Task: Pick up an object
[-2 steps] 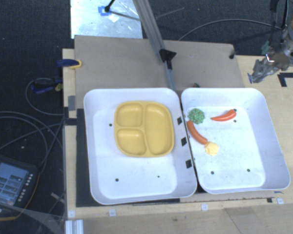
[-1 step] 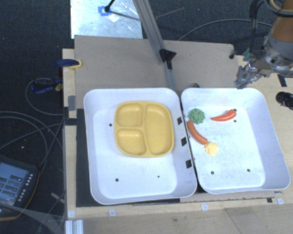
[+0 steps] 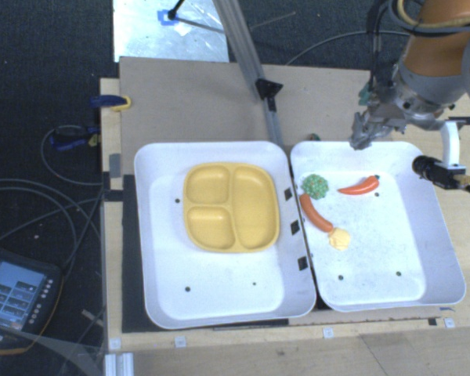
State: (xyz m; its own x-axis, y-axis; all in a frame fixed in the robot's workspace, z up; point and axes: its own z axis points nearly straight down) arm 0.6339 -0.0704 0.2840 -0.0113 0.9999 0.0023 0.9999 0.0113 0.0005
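In the right bin point(image 3: 423, 280), four small things lie toward its upper left part: a red-orange chili pepper point(image 3: 359, 185), curved and glossy with a dark stem tip; a bumpy green broccoli floret point(image 3: 315, 185) just left of it; a smooth orange hot dog sausage point(image 3: 316, 213) slanting down from below the broccoli; and a small pale yellow lump point(image 3: 339, 239) touching or nearly touching the sausage's lower end. The claw point(image 3: 363, 137) hangs at the bin's far rim, above and apart from the chili pepper, with nothing seen between its tips; how far it is open cannot be told from here. The grey arm with its orange band point(image 3: 446, 10) comes in from the upper right. The left bin point(image 3: 164, 280) holds a yellow plastic plate point(image 3: 230, 207) with rounded corners and three compartments. Both bins are shallow, white and smooth, resting on the brown table point(image 3: 188, 100).
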